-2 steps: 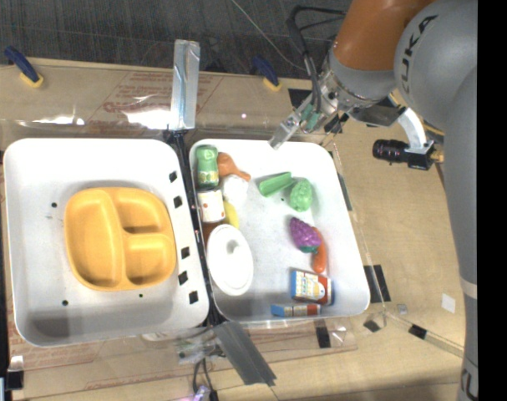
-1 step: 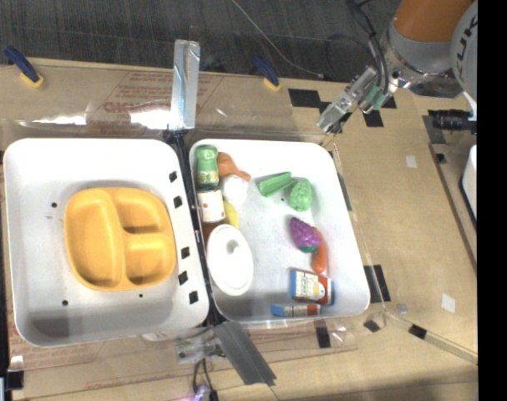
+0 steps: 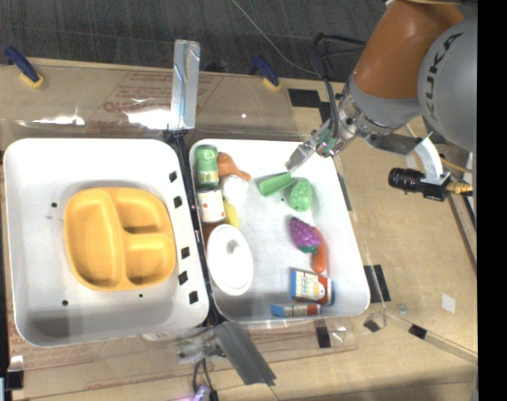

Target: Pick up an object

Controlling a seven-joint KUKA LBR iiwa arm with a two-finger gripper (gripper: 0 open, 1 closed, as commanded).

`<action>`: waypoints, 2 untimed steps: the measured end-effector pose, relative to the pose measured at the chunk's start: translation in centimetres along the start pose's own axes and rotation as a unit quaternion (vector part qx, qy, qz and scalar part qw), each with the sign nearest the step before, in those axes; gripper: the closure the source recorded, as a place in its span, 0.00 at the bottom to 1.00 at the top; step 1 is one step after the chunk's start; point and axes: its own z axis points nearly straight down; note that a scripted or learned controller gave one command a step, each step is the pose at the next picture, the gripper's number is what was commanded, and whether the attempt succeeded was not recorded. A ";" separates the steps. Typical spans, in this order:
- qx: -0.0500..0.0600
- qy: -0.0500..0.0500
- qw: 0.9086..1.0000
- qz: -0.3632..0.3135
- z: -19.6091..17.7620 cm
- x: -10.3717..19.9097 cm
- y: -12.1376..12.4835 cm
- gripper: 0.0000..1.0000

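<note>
My gripper (image 3: 306,154) hangs over the far right part of the right bin (image 3: 347,224), reaching in from the orange-banded arm. Just below and left of its tip lies a green wedge-shaped piece (image 3: 274,184), close to the tip or touching it; I cannot make out whether it is held. A round green toy (image 3: 301,195) sits right beside it. Purple grapes (image 3: 304,234) and an orange carrot (image 3: 320,259) lie nearer the front.
The right bin also holds a green can (image 3: 206,165), an orange toy (image 3: 230,167), a red-labelled bottle (image 3: 211,205), a white bowl (image 3: 230,256), a small box (image 3: 308,286). A yellow divided tray (image 3: 119,236) fills the left bin (image 3: 19,182).
</note>
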 end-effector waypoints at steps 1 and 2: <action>-0.002 -0.002 0.998 0.059 -3.4 -2.6 4.8 1.00; 0.001 0.000 0.995 0.096 2.8 2.6 -0.4 1.00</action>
